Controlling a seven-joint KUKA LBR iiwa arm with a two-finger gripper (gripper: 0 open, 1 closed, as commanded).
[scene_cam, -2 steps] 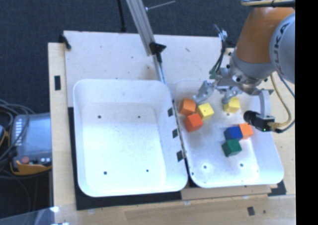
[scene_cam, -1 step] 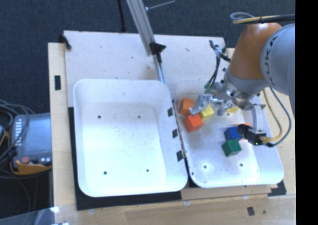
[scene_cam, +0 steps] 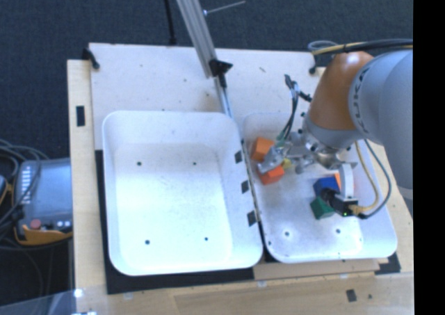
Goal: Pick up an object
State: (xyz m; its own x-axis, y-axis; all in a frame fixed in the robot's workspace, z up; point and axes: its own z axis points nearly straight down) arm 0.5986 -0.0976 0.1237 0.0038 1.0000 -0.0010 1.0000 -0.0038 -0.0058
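Note:
In the right bin [scene_cam: 306,240] two orange blocks lie close together near its left wall, one [scene_cam: 262,147] farther back and one [scene_cam: 272,174] just in front of it. A blue object [scene_cam: 324,186] and a green object [scene_cam: 320,207] sit toward the bin's right side. My gripper [scene_cam: 285,156] is low over the right bin, right beside the two orange blocks and touching or nearly touching them. The grey arm with its orange band [scene_cam: 341,91] covers the bin's back right part.
The left bin [scene_cam: 174,195] stands directly to the left, its wall against the right bin. A slanted metal rail [scene_cam: 198,25] rises from the back of the bench between the bins. Cables [scene_cam: 368,188] loop down beside the blue and green objects.

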